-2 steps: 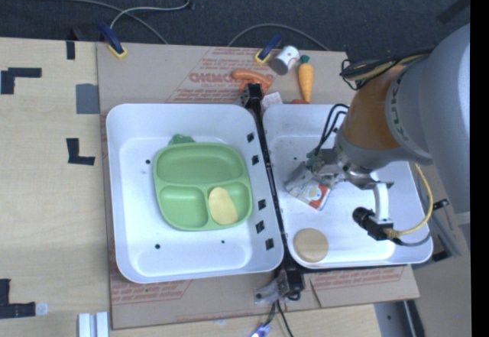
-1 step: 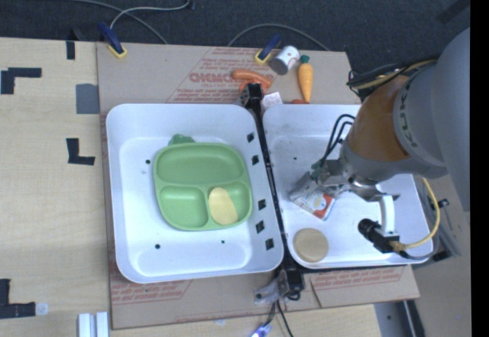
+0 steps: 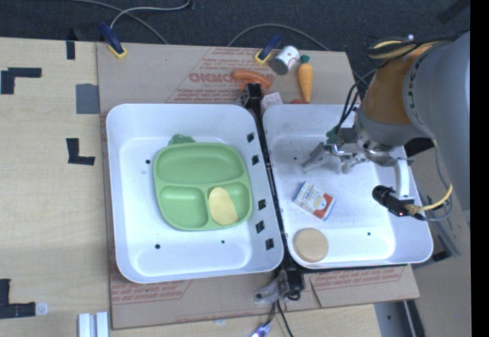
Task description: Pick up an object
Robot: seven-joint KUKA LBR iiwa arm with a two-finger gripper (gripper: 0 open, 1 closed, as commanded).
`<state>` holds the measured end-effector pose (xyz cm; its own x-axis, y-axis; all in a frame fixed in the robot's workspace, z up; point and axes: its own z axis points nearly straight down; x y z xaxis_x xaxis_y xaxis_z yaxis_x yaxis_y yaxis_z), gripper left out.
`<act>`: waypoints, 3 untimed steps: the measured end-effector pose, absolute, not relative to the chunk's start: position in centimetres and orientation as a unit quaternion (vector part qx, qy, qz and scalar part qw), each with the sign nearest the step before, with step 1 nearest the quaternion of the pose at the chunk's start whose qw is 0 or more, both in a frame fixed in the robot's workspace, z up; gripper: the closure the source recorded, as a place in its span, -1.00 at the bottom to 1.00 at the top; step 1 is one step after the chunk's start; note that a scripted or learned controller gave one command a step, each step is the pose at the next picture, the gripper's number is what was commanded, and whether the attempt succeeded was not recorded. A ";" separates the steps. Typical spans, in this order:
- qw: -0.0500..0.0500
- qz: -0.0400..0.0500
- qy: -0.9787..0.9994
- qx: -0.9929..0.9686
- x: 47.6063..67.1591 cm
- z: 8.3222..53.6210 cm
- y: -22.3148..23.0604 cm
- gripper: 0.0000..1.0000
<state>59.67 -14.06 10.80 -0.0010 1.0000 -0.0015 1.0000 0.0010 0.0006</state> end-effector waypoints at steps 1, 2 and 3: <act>0.002 0.001 0.707 0.707 53.8 8.7 -12.2 -1.00; 0.001 0.000 0.707 0.707 54.5 15.4 -16.1 -1.00; 0.001 0.002 0.708 0.707 54.5 8.9 -12.3 -1.00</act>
